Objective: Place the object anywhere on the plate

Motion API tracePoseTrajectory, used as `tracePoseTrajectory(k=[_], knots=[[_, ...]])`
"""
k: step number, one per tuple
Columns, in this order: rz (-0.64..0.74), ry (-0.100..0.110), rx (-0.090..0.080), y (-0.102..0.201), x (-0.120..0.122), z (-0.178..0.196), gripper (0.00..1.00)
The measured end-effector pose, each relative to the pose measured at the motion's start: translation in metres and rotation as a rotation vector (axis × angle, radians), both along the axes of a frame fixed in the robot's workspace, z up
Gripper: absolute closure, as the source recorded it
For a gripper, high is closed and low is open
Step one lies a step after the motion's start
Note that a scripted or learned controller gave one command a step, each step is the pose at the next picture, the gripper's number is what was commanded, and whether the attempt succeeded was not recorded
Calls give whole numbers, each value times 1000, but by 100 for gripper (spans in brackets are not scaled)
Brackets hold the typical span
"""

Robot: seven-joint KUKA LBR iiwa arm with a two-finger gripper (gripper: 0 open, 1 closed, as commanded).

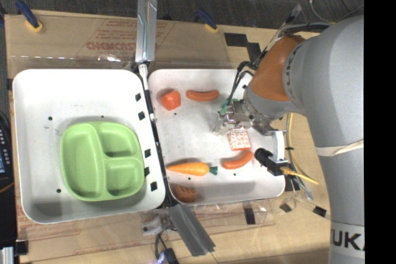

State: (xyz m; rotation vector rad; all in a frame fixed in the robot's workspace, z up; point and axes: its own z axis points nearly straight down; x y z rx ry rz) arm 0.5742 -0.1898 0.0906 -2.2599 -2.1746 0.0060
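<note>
The green three-compartment plastic plate (pixel 102 161) sits in the left white bin (pixel 37 102). The gripper (pixel 230 122) is low in the right white bin (pixel 185 80), just above a small red-and-white packet (pixel 239 140); I cannot tell its opening. Nearby lie an orange carrot (pixel 189 169) and two sausages (pixel 202 95).

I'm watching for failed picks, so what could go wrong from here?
1. The tool sits low in the right bin beside a small red-and-white packet and a sausage; it may nudge them instead of gripping one.
2. The plate is in the left bin, so a weak grip could drop the item crossing the divider.
</note>
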Motion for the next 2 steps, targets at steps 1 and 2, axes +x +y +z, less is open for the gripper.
tracePoseTrajectory(k=[1, 2], knots=[[-3, 4, 1, 88, 2, -2, 100], [91, -2, 0, 31, -67, 0, 100]])
